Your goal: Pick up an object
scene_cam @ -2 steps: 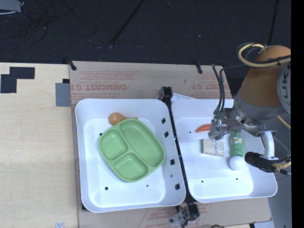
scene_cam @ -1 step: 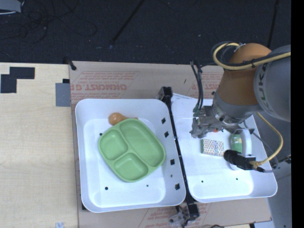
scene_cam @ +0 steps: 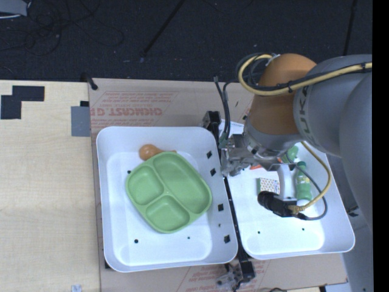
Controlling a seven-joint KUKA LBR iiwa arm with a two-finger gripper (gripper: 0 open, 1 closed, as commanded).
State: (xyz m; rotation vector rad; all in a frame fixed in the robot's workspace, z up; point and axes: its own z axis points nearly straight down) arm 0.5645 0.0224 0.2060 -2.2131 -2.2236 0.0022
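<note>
Pincer [scene_cam: 267, 163] buried under wrist, grip state: can't tell. Green bottle [scene_cam: 302, 184] just right of it looks light, stiff, slick plastic; take across its body

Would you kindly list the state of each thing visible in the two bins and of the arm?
Green divided plate: lying flat, right side up, in the left bin.
Orange object: resting in the left bin, at the plate's far edge, partly hidden by it.
Green bottle: lying in the right bin, beneath the arm.
Arm: reaching over the right bin.
</note>
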